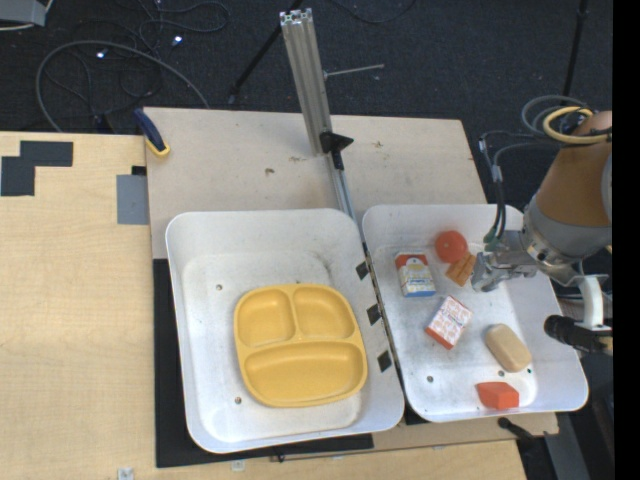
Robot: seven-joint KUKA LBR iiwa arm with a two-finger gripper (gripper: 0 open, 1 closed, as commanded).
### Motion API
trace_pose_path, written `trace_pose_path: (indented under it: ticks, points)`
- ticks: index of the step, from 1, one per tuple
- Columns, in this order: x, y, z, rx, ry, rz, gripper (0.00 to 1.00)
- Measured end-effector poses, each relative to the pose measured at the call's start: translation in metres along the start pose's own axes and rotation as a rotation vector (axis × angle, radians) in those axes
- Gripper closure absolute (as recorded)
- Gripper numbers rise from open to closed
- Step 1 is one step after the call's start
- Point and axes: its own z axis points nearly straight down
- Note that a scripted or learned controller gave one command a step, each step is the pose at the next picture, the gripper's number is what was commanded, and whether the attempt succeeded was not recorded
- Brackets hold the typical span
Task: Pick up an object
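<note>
The right bin [540, 393] holds several small objects. A red ball [450, 244] lies at the back, with an orange block [460, 269] just in front of it. A small carton with a red top [415, 274] sits to their left. A red and white packet [449, 322] lies mid-bin, a tan bread-like piece [508, 348] to its right, and a red-orange piece [498, 395] near the front edge. My gripper [487, 273] hangs low at the right of the orange block, close beside it. Nothing shows between the fingers.
The left bin [200, 268] holds a yellow divided plate [299, 344]. A metal post [308, 78] rises behind the bins. The arm [572, 193] comes in over the right bin's far right edge. Cables lie on the dark floor behind.
</note>
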Motion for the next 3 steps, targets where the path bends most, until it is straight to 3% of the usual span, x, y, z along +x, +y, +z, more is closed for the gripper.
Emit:
trace_pose_path:
  ticks: [1, 2, 3]
  points:
    - [-0.009, -0.006, -0.054, 0.0, 0.0, 0.005, 1.0]
    - [-0.01, -0.005, -0.075, 0.001, 0.001, 0.0, 1.0]
    - [0.043, -0.018, -0.08, 0.006, 0.003, -0.001, 1.0]
